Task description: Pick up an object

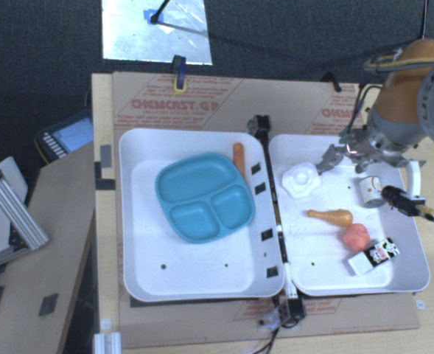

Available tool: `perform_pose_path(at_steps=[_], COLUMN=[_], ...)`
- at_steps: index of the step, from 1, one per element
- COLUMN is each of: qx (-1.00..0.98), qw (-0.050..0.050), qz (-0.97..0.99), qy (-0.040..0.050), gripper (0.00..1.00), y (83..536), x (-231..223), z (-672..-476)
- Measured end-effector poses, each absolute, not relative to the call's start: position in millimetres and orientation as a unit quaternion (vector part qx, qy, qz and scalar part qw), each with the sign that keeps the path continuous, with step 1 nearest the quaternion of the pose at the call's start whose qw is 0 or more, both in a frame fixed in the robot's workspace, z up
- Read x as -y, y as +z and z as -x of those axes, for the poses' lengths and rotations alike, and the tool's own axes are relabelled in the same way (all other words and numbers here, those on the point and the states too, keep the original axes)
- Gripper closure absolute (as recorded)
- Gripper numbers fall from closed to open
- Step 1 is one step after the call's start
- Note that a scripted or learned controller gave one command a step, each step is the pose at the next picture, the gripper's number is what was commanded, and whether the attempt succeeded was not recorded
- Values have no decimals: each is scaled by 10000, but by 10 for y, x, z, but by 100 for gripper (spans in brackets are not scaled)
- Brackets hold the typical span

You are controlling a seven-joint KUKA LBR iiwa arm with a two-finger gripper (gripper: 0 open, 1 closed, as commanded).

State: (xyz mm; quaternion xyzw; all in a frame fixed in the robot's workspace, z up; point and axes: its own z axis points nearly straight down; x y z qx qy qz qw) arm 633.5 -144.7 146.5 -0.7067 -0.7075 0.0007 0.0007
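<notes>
Jaws (340,153) hang over the right bin (415,271) at its twelve o'clock edge, seemingly parted with nothing between them. Largest in view, the blue tray (202,196) fills the left bin (139,198), an orange stick (238,158) at its one o'clock. Candidates lie in the right bin: white lump (300,179) nearest, tan gourd (333,216), pink ball (356,235), small carton (373,256). Risk: the ball may roll, and the far wall crowds the wrist; open floor lies centre.

blue tray (204,198), orange carrot (238,157), pink ball (356,236) (white bins (150,271))
</notes>
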Motion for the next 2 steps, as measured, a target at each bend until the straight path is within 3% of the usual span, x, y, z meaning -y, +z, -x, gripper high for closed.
perform_pose_path(at_steps=[1, 2], qx=[7074, 7072], qw=[12, -6], qz=[7068, 7070], qy=[9, -3], gripper=[0, 0], y=[866, 852], x=[1426, 1426], z=[-6260, -6269])
